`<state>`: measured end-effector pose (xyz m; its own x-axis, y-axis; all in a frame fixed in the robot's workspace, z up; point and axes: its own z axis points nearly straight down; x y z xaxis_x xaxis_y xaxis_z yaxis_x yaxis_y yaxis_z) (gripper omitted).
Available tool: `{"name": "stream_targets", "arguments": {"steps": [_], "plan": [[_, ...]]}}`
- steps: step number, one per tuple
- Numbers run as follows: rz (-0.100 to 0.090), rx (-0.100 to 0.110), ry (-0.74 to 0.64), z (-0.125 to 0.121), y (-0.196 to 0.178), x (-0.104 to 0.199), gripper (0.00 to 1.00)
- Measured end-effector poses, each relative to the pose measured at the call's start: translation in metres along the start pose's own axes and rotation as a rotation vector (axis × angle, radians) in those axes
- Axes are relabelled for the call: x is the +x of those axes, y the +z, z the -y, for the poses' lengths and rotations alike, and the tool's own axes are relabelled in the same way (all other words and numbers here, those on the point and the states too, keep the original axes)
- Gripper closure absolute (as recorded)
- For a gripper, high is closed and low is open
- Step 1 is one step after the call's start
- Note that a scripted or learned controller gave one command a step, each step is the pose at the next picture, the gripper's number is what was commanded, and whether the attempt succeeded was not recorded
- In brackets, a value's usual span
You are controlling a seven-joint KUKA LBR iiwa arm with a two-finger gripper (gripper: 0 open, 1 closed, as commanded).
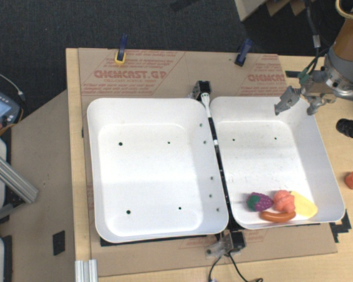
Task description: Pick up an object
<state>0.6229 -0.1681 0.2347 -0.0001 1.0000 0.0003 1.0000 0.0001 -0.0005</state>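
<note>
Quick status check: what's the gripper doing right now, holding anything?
Gripper: open, holding nothing, up over the far edge of the right bin, well away from the toy pile at its near corner.

fixed overhead camera, slanted over both bins (150, 107)

1. The left bin (147, 169) has a bare floor, open to reach anywhere.
2. The right bin (265, 157) is open across its far and middle floor.
3. Toys crowd its near right corner: grapes (260, 201), an orange piece (284, 201), a sausage (277, 216) and a yellow piece (306, 207), touching or just beside one another.
4. The gripper (300, 101) hangs over the far right corner.
</note>
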Motion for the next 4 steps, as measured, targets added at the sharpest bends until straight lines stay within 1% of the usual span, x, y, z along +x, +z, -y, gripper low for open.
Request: {"name": "stream_targets", "arguments": {"steps": [1,2,3,4], "plan": [[0.000,0.005,0.002,0.091,-0.088,0.000,0.00],[0.000,0.001,0.006,0.146,-0.103,-0.059,0.00],[0.006,-0.023,-0.007,0.143,-0.311,0.017,0.00],[-0.002,0.009,0.003,0.144,-0.175,-0.013,0.00]]}}
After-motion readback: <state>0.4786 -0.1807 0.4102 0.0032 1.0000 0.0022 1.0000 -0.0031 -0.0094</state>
